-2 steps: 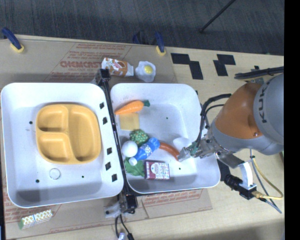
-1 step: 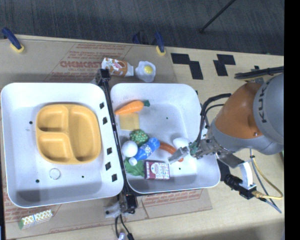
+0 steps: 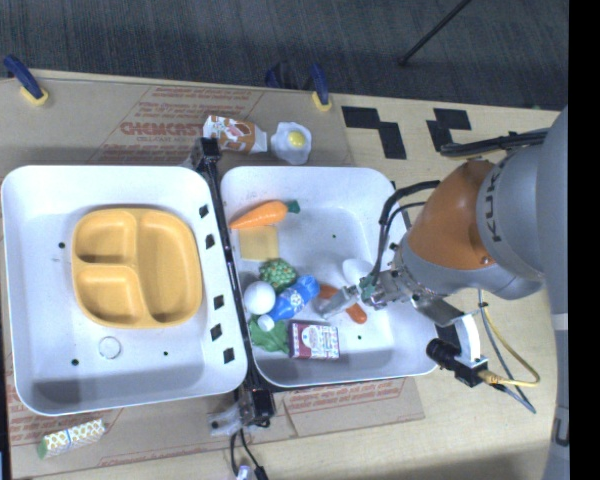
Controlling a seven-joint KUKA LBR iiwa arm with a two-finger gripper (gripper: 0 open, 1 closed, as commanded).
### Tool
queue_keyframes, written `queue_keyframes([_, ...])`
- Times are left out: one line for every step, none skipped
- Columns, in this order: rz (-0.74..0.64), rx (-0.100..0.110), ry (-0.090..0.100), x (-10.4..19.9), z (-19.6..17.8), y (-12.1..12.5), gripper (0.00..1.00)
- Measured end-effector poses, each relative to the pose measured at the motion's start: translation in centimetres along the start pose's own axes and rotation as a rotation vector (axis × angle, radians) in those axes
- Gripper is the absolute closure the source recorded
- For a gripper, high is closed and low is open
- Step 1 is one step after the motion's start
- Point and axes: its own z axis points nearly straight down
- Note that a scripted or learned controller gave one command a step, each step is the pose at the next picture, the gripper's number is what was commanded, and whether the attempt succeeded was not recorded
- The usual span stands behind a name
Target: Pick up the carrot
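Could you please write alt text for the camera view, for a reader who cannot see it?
The arm's claw sits low in the right bin, apart from the carrot lying near that bin's upper-left corner. The left bin holds a yellow divided tray.

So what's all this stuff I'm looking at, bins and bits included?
White bins: two, side by side on the bench.
Divided tray: one, yellow, in the left bin.
Carrot: one, orange with a green top, upper left of the right bin.
Cheese slice: one, pale yellow, just below the carrot.
Broccoli: one, green, middle of the right bin.
Egg: one, white, below the broccoli.
Small carton: one, dark red, front of the right bin.
Fried egg toy: one, white and yellow, on the bench behind the bins.
Arm: one, grey with an orange band, reaching in from the right.
Pincer: one, low in the right bin, well away from the carrot.
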Motion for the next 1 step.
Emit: queue_keyframes([-0.004,0.002,0.000,-0.02,-1.00,0.00,1.00])
